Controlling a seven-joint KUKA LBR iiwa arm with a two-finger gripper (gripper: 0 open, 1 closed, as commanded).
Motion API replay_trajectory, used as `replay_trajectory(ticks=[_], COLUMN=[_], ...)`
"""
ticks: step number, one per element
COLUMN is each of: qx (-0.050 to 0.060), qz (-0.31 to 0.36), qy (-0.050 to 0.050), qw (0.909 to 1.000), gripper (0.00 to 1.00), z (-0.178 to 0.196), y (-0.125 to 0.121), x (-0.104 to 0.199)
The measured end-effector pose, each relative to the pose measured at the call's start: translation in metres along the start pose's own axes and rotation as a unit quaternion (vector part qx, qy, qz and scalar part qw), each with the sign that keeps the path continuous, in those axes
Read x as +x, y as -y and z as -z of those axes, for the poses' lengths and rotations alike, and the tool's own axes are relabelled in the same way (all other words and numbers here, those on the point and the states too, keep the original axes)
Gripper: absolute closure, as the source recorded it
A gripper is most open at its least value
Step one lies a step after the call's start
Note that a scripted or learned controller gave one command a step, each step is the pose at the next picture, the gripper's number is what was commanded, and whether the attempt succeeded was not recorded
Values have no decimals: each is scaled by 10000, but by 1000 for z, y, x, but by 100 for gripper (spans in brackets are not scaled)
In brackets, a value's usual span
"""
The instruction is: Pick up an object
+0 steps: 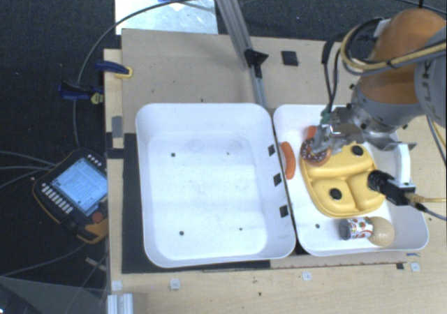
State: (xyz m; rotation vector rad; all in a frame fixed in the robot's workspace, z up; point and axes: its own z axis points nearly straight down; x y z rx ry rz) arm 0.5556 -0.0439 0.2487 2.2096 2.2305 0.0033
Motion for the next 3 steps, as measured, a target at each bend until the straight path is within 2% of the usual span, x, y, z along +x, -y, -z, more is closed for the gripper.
replay_trajectory(ticks=[1,3], qx=[2,-4], qz=[9,-4], qy=[-9,-6], qw=[10000,10000], gripper=[100,100], z=[-13,-32], y=[-29,-82], x=[54,139])
